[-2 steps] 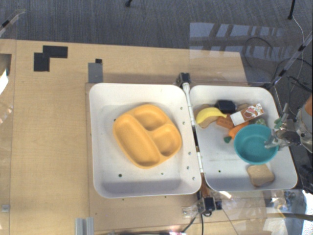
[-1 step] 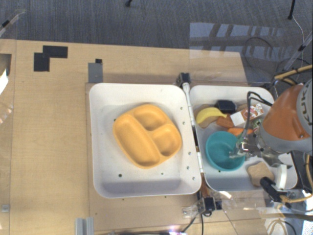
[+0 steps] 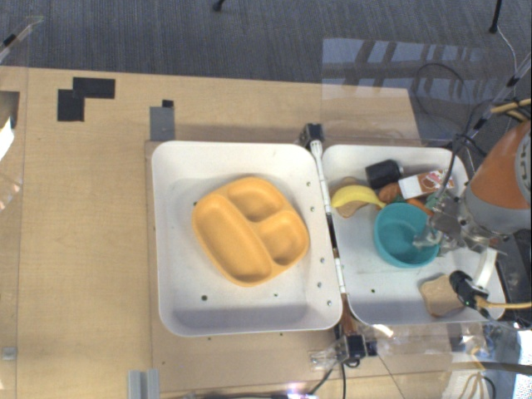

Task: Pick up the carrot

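The wooden surface (image 3: pixel 83 248) carries two white bins side by side. The left bin (image 3: pixel 179 306) holds a yellow divided plate (image 3: pixel 249 229), lying at a slant near its middle. In the right bin (image 3: pixel 374 293) a teal bowl (image 3: pixel 399 233) sits near the centre, with a banana (image 3: pixel 356 196) just beside it at its 10 o'clock and a black block (image 3: pixel 383 173) at its 12 o'clock. A white and red packet (image 3: pixel 422 183) lies at the bowl's 1 o'clock, next to the block. A small orange piece that may be the carrot (image 3: pixel 426 204) shows at the bowl's upper right rim, mostly hidden by the arm, so I cannot be sure of it. A tan piece (image 3: pixel 437 293) lies at the bowl's 5 o'clock, near the bin's lower right corner. The arm (image 3: pixel 503 185) reaches in from 3 o'clock, and the hand (image 3: pixel 434 233) hangs over the bowl's right rim; whether it is wide or narrow cannot be told.
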Controlling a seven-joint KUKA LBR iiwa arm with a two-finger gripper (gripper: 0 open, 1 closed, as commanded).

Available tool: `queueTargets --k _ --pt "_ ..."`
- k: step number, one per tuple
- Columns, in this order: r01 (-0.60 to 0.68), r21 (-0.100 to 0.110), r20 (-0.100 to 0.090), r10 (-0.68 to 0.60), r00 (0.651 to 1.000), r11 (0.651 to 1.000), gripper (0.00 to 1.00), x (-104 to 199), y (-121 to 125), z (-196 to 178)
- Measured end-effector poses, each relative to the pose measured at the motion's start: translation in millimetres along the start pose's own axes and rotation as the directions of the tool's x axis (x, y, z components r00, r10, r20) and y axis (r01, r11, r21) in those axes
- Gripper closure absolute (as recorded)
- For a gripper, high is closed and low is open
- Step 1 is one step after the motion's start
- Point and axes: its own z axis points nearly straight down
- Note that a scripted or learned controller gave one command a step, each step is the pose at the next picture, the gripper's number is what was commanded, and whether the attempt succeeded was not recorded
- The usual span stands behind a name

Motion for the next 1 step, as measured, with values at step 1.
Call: queueTargets --k 1 --pt "-0.343 -0.004 0.005 0.343 0.939 0.939 1.00 -8.1 -26.5 -138.5"
